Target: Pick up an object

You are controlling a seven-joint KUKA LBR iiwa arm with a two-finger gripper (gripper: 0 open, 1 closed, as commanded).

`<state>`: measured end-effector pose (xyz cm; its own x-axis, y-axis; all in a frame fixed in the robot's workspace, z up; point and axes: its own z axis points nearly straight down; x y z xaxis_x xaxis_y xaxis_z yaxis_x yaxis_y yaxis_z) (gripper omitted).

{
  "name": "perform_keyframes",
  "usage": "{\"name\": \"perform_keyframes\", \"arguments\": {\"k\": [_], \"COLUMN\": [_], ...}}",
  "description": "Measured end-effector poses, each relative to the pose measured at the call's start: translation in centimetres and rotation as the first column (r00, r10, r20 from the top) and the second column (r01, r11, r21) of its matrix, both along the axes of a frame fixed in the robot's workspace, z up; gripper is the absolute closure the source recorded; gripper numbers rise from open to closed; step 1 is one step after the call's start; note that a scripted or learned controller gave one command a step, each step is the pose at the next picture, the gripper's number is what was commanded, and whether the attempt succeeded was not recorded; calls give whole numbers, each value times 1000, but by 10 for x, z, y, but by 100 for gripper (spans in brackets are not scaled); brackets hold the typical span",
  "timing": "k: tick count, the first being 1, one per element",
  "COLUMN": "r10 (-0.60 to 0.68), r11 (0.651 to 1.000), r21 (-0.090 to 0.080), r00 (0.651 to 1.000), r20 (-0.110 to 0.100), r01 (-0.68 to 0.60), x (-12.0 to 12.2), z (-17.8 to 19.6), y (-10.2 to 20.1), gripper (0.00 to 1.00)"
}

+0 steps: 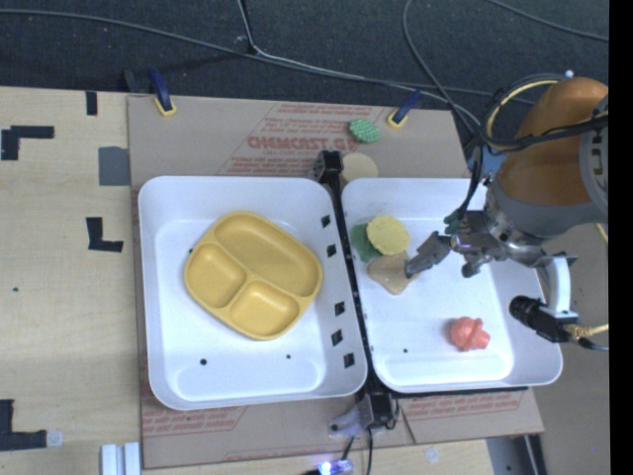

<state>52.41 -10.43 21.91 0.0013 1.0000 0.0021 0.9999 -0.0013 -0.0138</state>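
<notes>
While the gripper (pixel 427 256) hovers with fingers spread beside the beige bone-shaped toy (pixel 390 274) in the right white bin (pixel 534 364), nothing is lifted; grasping remains.

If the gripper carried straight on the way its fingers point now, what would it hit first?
Probably the beige piece in the right bin: the gripper points left and down at it, close by. Its height above it is unclear.
</notes>
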Motion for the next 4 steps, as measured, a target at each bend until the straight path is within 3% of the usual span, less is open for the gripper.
{"name": "perform_keyframes", "arguments": {"k": [1, 3, 4], "r10": [3, 2, 2], "r11": [1000, 1000, 1000], "r21": [-2, -2, -3], "r00": [1000, 1000, 1000], "r20": [12, 7, 13], "r01": [-3, -2, -2], "x": [3, 0, 0], "z": [6, -123, -134], "y": [0, 5, 5], "gripper": [0, 0, 0]}}
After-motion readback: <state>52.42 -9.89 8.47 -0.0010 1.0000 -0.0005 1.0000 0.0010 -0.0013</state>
